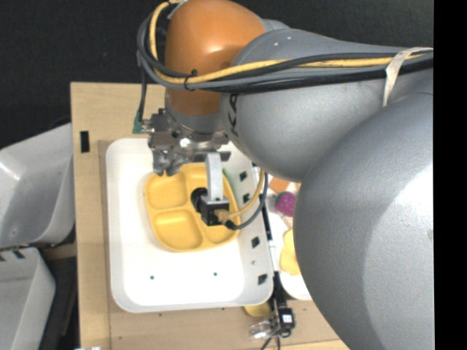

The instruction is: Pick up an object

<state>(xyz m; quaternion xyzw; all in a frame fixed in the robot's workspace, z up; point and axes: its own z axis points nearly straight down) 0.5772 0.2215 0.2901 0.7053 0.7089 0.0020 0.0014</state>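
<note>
Left bin point(120, 217): holds one yellow divided tray point(174, 214), lying flat in the upper middle, three compartments showing, its top and right parts covered by the robot. Gripper point(174, 160) sits low over the tray's upper edge; can't tell whether it is spread or pressed together, or whether it touches the tray. Right bin point(292, 289) is mostly hidden under the arm point(343, 144). Only a sliver shows, with a pink object point(286, 204) and a yellow object point(287, 255), both cut off.
</note>
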